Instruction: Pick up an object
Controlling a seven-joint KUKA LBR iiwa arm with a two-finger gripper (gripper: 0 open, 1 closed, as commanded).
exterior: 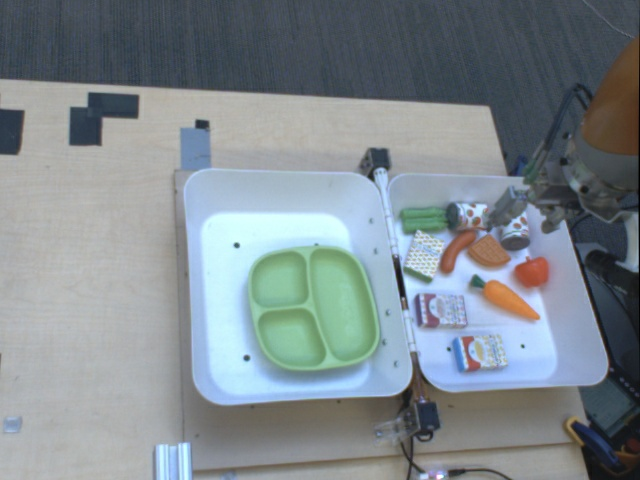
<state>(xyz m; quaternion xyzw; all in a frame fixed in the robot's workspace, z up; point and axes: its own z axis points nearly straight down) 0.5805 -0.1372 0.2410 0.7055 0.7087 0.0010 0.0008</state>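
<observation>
The tool [520, 208] hangs over the far edge of the right bin [585, 363] — I cannot tell its state. Nothing looks lifted yet: the carrot [512, 300], the tomato [533, 272] and the cartons lie in the bin — the pick remains.

Plastic, wood and printed card under flat light

The 2 white bins [300, 193] looked like smooth moulded plastic with a soft sheen; the green divided tray [314, 308] was matt plastic, faintly glossy at its rims. The bench [90, 298] showed pale wood-grain laminate, smooth and dull. The orange carrot [513, 300] and red tomato [533, 272] looked like shiny toy plastic, while the small cartons [478, 352] seemed printed card. The tool [512, 206] appeared grey metal, and the floor [300, 28] was rough dark carpet.
</observation>
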